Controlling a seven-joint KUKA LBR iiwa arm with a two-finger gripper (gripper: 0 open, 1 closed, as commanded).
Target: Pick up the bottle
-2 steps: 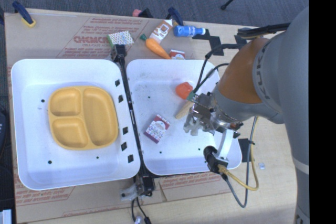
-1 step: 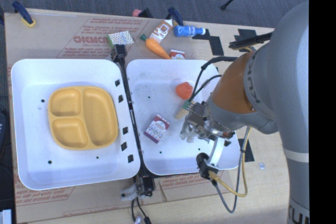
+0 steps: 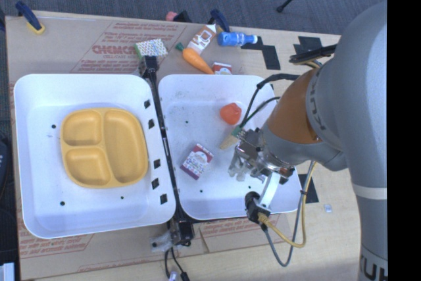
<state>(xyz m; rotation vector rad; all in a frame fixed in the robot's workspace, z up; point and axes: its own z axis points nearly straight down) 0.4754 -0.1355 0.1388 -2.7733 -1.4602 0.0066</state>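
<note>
Cardboard-covered bench (image 3: 99, 49), two white bins (image 3: 39, 95), blue bottle (image 3: 233, 39), toy carrot (image 3: 196, 60), small cartons (image 3: 200, 38).

Two white bins sit side by side on a cardboard-covered bench. The left bin (image 3: 26, 141) holds a yellow divided plate (image 3: 104, 147). The right bin (image 3: 197, 207) holds a small red-and-white carton (image 3: 197, 161) and, at two o'clock from it, an orange cup (image 3: 231, 113). The grey arm's gripper (image 3: 241, 166) hangs at three o'clock from the carton. Beyond the bins at twelve o'clock lie a carrot (image 3: 197, 60) and a blue bottle (image 3: 235, 39).
</note>
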